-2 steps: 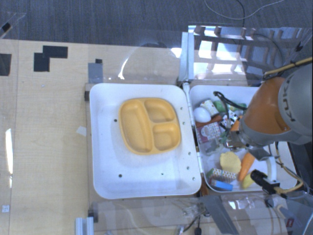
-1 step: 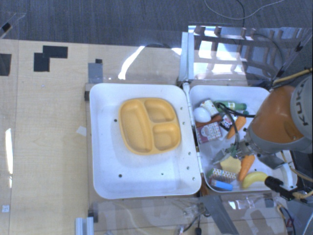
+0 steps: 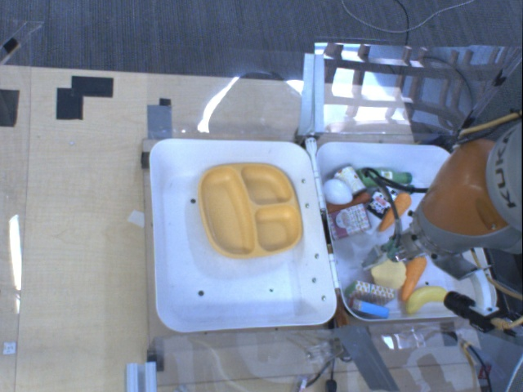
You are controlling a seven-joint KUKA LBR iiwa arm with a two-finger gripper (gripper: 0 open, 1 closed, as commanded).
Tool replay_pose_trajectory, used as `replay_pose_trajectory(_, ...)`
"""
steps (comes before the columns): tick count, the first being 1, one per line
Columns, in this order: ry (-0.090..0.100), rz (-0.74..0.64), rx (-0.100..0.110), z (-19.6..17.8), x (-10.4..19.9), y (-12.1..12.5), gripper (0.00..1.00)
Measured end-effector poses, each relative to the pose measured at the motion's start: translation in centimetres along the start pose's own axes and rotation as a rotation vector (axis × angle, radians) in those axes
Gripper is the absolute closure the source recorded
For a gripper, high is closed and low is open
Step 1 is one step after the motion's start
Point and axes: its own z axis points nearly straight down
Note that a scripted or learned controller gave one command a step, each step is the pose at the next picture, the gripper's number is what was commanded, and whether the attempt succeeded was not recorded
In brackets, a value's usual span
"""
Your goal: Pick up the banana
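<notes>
Nearest you, the curved yellow banana [image 3: 425,299] lies at the front edge of the right-hand shallow white bin [image 3: 425,150], with an orange carrot [image 3: 413,275] just beside it and a pale yellow block [image 3: 389,274] beyond that. You'll find the grey two-finger gripper [image 3: 399,248] low over that clutter, probably positioned for a reach, but you cannot tell from here how it is set, and nothing shows in its grasp. Farther back sit a white egg-shaped piece [image 3: 336,190] and a second carrot [image 3: 397,208]. The left-hand white bin [image 3: 172,219] holds a yellow divided plastic plate [image 3: 249,208].
</notes>
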Motion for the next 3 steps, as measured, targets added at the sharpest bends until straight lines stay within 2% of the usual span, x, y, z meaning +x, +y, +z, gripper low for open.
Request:
replay_pose_trajectory(1, 0.004, 0.236, 0.017, -2.3, 1.7, -0.2, 1.0)
replay_pose_trajectory(2, 0.001, 0.631, 0.012, 0.9, 1.7, -0.1, 1.0)
replay_pose_trajectory(3, -0.001, 0.878, 0.019, 0.6, -0.4, -0.6, 1.0)
